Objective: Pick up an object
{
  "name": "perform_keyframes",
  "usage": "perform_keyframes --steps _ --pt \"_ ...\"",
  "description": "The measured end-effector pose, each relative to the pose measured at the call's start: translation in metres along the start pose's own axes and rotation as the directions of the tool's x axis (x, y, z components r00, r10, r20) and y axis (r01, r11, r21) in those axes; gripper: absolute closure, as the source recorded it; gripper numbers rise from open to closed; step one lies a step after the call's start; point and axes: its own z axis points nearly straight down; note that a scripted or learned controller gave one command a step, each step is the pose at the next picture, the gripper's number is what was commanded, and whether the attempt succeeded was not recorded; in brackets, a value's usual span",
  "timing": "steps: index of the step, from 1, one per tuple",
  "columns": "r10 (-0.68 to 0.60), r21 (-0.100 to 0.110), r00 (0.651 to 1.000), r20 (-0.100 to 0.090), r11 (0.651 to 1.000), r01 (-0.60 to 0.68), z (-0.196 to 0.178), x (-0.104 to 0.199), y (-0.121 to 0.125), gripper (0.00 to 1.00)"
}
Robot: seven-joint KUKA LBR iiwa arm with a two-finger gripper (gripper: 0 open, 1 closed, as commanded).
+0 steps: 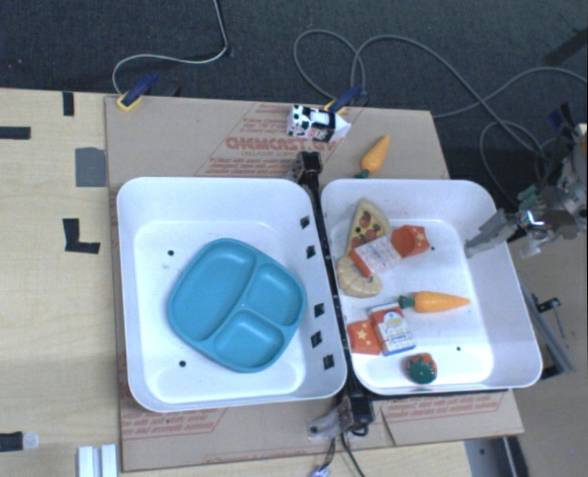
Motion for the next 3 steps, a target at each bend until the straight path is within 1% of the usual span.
perform_keyframes --steps 1,2,3 --pt "-0.001 0.005 1.0 -0.002 1.0 0.001 0.157 0.005 0.045 0.0" --pt "-0.002 -0.011 1.0 0.002 1.0 0.002 0.19 0.06 0.105 0.0" --pt "0.006 -0.002 1.0 0.009 1.0 -0.006 0.19 0.078 0.123 0.0"
